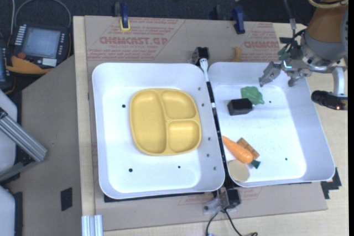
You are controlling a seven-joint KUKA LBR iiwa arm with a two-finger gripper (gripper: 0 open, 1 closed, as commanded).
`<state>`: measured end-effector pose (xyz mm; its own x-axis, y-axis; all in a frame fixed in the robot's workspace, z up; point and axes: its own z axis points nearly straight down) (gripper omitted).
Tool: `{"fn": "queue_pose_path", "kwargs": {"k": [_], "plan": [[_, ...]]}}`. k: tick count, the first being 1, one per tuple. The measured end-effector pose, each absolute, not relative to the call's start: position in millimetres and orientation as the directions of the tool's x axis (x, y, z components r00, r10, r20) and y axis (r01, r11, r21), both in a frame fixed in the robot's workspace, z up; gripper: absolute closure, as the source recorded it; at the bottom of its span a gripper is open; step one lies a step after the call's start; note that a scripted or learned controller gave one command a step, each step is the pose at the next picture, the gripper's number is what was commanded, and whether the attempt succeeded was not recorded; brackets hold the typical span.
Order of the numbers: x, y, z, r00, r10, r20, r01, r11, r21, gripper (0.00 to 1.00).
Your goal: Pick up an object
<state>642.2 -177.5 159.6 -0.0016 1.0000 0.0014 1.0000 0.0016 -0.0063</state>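
In the right bin [301,135] lie a green leafy piece [253,94], a black block [240,106] touching it, an orange carrot [238,148], a small brown piece [248,149] beside the carrot and a tan disc [239,171] at the front edge. My gripper [281,75] hangs over the bin's back right part, above and right of the green piece. Its two fingers [267,75] are spread apart with nothing between them.
The left bin [110,135] bears a yellow plate [165,120] with three compartments. A black divider [211,102] runs between the bins. Blue clamps [124,14] hold the cardboard at the back. A pendant with a screen [38,44] lies off the bench at the left.
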Motion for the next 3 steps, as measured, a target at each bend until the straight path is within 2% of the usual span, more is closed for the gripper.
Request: {"fn": "queue_pose_path", "kwargs": {"k": [1,2,3], "plan": [[649.2,-172,111,-0.002,1.0,0.002,1.0,0.002,-0.006,0.0],[648.8,-171,83,-0.002,1.0,0.001,1.0,0.002,-0.004,0.0],[650.6,-171,97,-0.003,1.0,-0.001,1.0,0.003,0.002,1.0]]}}
